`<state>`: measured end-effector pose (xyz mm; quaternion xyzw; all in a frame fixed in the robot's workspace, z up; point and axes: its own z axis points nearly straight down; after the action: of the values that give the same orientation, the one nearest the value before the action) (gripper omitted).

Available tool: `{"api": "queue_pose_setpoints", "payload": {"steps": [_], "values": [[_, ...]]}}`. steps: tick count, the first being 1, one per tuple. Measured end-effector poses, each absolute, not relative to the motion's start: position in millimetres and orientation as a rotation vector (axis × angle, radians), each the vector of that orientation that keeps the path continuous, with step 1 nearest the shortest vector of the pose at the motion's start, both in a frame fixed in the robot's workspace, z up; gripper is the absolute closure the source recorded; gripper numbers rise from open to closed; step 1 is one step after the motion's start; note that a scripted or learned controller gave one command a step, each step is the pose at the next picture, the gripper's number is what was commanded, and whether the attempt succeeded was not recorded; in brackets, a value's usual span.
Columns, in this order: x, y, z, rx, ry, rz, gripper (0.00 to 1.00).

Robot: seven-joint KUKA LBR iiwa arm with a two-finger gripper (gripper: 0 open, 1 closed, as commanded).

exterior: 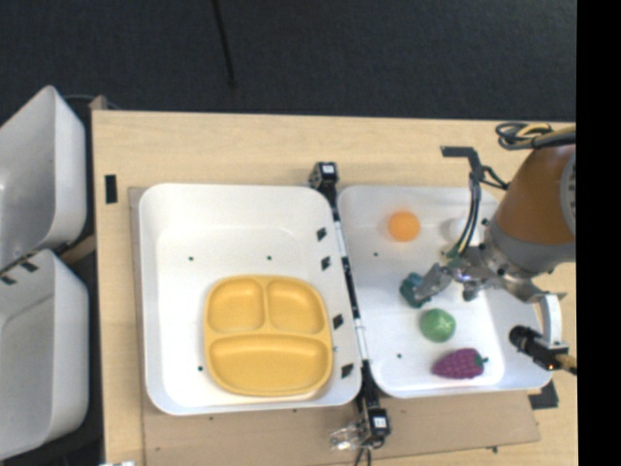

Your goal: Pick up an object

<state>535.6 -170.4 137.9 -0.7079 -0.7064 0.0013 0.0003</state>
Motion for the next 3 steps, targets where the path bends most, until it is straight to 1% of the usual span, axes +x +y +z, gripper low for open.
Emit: {"api": "queue_pose_setpoints", "payload": {"steps": [1, 2, 3], "values": [[535.3, -172, 99, -2.226, -2.217, 0.004, 0.0], [536.8, -172, 112, -2.234, -2.213, -0.004, 1.0], [540.8, -174, 156, -2.227, -2.224, -0.005, 1.0]]}}
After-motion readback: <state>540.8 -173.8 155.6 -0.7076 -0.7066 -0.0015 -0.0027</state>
